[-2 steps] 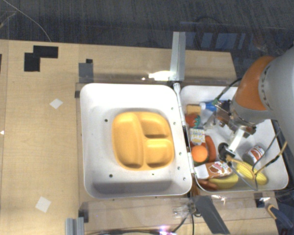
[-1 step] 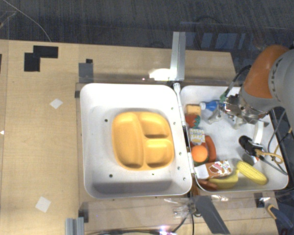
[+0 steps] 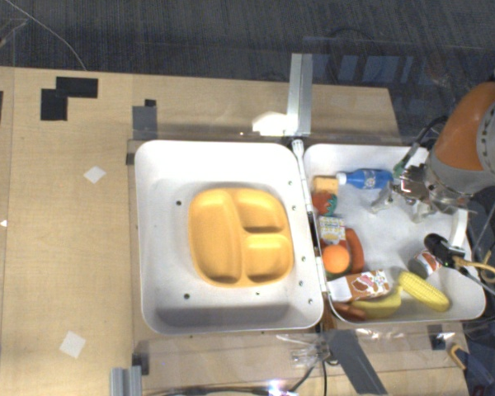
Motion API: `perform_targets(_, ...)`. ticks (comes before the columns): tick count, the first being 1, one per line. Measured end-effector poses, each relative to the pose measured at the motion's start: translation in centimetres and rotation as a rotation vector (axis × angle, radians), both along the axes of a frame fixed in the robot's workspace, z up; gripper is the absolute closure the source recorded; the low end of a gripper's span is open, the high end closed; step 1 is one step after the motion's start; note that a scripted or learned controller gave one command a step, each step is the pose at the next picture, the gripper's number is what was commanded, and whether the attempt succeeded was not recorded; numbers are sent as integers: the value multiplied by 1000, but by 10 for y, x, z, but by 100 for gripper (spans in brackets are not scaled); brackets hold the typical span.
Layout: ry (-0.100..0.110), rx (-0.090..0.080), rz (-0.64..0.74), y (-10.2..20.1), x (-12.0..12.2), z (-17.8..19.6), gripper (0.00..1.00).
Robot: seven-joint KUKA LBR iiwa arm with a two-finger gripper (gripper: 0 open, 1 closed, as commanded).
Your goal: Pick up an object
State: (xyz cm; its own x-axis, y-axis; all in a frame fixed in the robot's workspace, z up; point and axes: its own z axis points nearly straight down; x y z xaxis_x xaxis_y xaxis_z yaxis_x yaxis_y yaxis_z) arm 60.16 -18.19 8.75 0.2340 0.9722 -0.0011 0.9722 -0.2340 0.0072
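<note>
Camera view: on the counter (image 3: 58,246), the left bin (image 3: 161,304) holds a yellow divided tray (image 3: 238,235). Right bin (image 3: 379,229): the end effector (image 3: 404,198) hovers, fingers spread, nothing between them. A blue water bottle (image 3: 365,177) lies just beside it, toward the left bin.

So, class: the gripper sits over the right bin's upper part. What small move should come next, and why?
Probably a short reach toward the blue bottle: the gripper hovers just beside the bottle's end, holding nothing visible, and the bottle lies apart from the crowded items along the right bin's left side.
</note>
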Motion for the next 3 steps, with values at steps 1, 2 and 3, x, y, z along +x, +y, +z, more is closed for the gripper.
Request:
perform_targets(1,9,3,126,30,46,-1,0)
perform_targets(2,6,0,130,29,47,12,100)
perform_targets(3,8,0,130,28,47,12,0)
